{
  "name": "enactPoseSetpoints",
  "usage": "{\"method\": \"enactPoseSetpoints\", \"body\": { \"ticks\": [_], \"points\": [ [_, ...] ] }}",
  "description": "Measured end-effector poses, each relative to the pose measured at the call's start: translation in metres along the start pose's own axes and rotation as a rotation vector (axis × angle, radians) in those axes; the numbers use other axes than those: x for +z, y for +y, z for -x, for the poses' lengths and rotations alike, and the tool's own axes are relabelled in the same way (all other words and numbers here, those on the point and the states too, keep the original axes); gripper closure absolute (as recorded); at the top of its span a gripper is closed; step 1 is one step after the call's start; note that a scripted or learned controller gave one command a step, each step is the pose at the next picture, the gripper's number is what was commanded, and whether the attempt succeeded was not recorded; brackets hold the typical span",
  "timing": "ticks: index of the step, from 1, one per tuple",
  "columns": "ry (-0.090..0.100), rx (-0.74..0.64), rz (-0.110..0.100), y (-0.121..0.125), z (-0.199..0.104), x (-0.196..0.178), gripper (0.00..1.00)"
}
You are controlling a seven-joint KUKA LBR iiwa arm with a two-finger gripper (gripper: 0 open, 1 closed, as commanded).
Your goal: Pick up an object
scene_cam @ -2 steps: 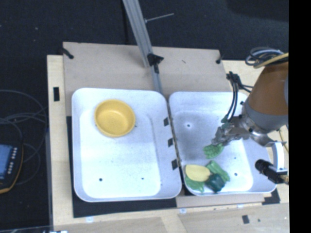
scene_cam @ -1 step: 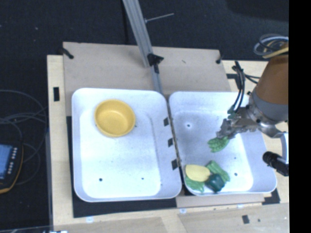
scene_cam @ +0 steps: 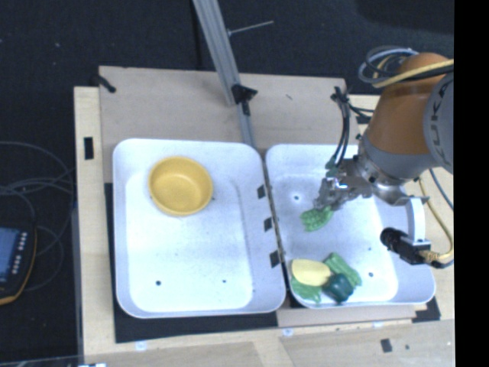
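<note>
Grey two-finger claw [scene_cam: 330, 197] poised over the right white bin [scene_cam: 382, 293]; whether spread or pinched cannot be told. Small green leafy object [scene_cam: 315, 219] lies just below-left of its tips — touching or nearly so, long axis slanting toward the claw.

Robotics lab, plywood bench [scene_cam: 306, 102] with two white bins [scene_cam: 130, 205], loose cables [scene_cam: 38, 182], black floor

A bowl [scene_cam: 181, 185] sits in the left bin [scene_cam: 191, 297], toys [scene_cam: 325, 277] in the right bin [scene_cam: 382, 289].

Bright, even overhead light; bins [scene_cam: 191, 281] glare white left of the claw [scene_cam: 330, 197], surroundings dark, slightly soft focus.
</note>
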State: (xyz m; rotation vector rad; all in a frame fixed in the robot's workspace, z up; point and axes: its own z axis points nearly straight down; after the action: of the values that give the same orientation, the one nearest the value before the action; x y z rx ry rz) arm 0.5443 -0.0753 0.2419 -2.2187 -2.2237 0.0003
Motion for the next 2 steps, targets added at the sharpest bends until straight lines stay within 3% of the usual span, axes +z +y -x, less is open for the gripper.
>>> {"method": "enactPoseSetpoints", "body": {
  "ticks": [2],
  "points": [
    [0.0, -0.001, 0.0, 0.06, -0.079, 0.012, 1.0]
  ]
}}
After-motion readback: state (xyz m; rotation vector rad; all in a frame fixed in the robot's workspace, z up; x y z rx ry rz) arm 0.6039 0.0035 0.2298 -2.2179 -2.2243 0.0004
